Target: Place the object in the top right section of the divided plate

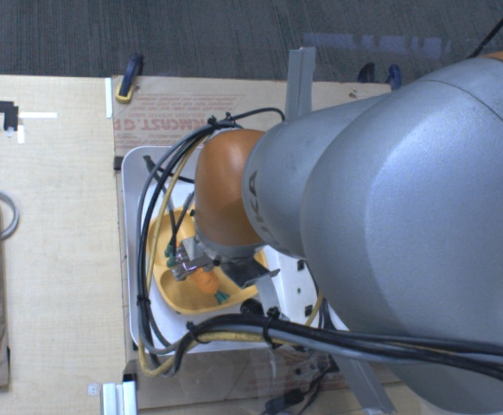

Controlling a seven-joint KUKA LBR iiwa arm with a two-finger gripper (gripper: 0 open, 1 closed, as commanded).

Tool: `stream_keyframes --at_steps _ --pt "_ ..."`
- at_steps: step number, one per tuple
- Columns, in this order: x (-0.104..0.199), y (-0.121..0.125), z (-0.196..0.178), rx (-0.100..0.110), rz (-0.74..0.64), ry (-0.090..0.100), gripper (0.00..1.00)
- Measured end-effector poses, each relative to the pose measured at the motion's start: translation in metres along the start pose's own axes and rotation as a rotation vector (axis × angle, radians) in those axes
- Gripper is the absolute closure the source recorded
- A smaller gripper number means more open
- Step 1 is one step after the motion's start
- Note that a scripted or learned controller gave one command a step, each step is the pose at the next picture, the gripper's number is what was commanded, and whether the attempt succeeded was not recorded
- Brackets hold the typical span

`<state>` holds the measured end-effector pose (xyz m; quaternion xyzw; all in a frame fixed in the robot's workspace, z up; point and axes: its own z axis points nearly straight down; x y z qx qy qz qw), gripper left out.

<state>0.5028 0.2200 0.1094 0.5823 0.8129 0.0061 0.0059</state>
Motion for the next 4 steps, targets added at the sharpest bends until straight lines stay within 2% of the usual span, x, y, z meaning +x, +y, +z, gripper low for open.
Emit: stream_keyframes --at_steps 1,2,3,4 --pt "-0.002 0.008 -0.029 0.018 -0.242 0.002 1.0" --pt "0.003 -0.02 0.013 0.002 -0.548 0.0 1.0" --pt "0.007 -0.019 0.015 0.009 -1.019 -0.001 1.0" --pt "0.0 0.025 -0.114 0.012 -1.2 0.01 1.0"
